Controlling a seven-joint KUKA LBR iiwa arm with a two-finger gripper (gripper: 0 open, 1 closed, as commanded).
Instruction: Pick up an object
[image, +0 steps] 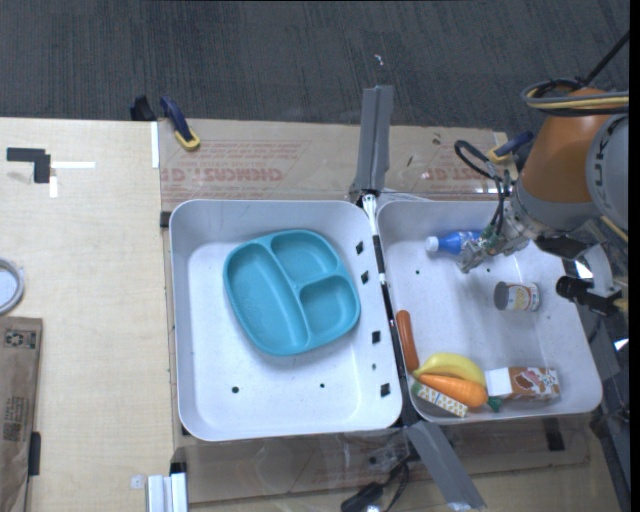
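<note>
1. The task's things lie in the right bin. A blue-and-white bottle lies on its side near the bin's far wall.
2. The end effector hangs low just beside the bottle, on the bottle's right end. I cannot tell if they touch. Nothing shows between its tips, and I cannot tell how it is set, clenched or released.
3. A small jar lies on its side near the end effector, a bit nearer the camera. White floor shows between the two.
4. A thin red stick shape, maybe a sausage, lies along the bin's left wall.
5. In the near part of the bin, things are packed close: a yellow banana, an orange carrot touching it, a flat patterned piece under them, and a brown box just to the right.
6. The middle of the right bin is bare white floor, so there is open room there.
7. The grey arm with its orange band comes in over the bin's far right corner.
8. The left bin holds a blue plate with three parts. White floor runs all around the plate.
9. Both bins sit side by side on the bench, touching at a middle edge.
</note>
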